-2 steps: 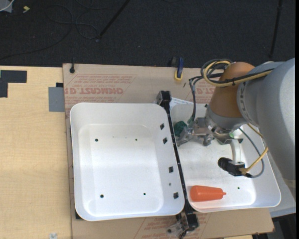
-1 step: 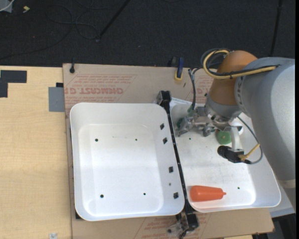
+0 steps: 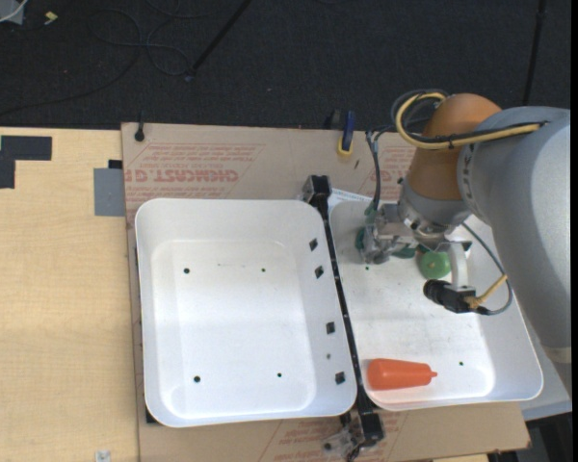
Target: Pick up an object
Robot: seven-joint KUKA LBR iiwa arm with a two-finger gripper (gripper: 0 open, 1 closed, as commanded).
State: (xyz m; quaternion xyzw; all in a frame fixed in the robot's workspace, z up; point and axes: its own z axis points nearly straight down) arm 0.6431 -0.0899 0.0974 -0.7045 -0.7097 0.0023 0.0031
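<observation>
The tool [image 3: 378,244] is held low beside the green thing [image 3: 433,262]; its opening cannot be told. That thing must be grabbed next.

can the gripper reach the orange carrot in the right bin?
Likely yes: the carrot lies in the right bin by its near wall, nothing on or beside it; the gripper hangs over the far end.

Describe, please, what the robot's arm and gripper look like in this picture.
The rounded grey metal arm is bulky and smooth, with a glossy orange band above the wrist. Yellow and black cables loop beside that band. Below it, the small two-finger gripper is a compact cluster of dark and silvery parts, too small to detail further.
</observation>
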